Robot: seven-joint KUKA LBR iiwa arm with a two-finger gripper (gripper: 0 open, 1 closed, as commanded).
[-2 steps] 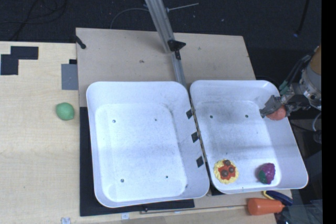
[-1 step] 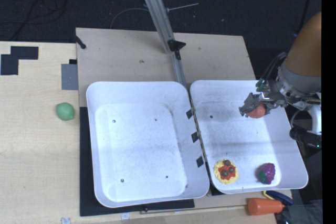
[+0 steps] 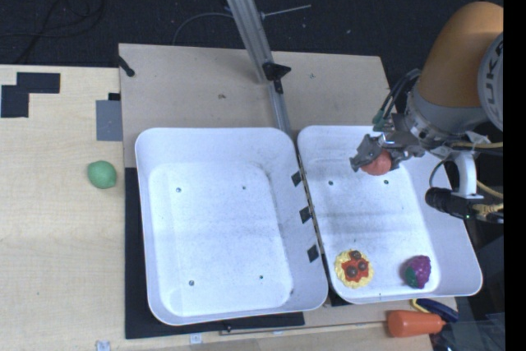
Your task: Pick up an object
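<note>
Over the right-hand white bin [image 3: 460,259], the grey arm's gripper [image 3: 375,159] hangs above the bin's far end, its dark fingers [image 3: 362,158] clenched around a small red-orange ball [image 3: 379,165] that shows between them, lifted above the bin's floor. The arm's orange band [image 3: 460,53] bulks at the table's right edge. Two more toys lie at the near end of the same bin: a round yellow pizza slice topped with red pieces [image 3: 353,268] close to the divider side, and a purple bunch of grapes [image 3: 417,270] near the bin's near right corner, the two apart from each other. The left-hand white bin [image 3: 156,168] sits just beside the right one, their rims meeting along the middle. A green ball [image 3: 102,174] rests on the table's pale wood surface, off the left bin's left edge. An orange carrot-like toy [image 3: 413,323] lies on the table's near edge, just outside the right bin.
</note>
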